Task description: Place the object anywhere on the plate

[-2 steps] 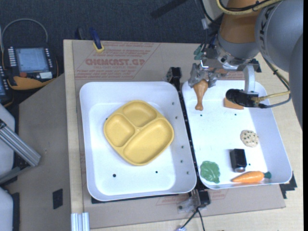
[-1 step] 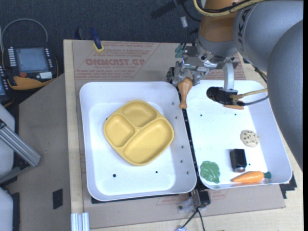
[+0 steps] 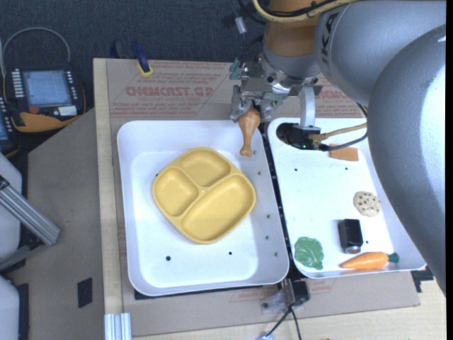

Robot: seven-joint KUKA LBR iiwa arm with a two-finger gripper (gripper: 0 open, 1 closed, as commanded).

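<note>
A yellow plate (image 3: pixel 204 193) with three compartments lies in the left bin (image 3: pixel 141 154). My gripper (image 3: pixel 249 113) hangs over the far right corner of that bin, beyond the plate's far edge. It is shut on a tan chicken drumstick (image 3: pixel 247 129) that dangles from its fingers, bone end down, above the bin floor and apart from the plate.
The right bin (image 3: pixel 318 190) holds an orange wedge (image 3: pixel 345 154), a cookie (image 3: pixel 367 202), a black block (image 3: pixel 350 234), a green leaf (image 3: pixel 308 251) and a carrot (image 3: pixel 367 261). The arm crosses above the right bin's far side.
</note>
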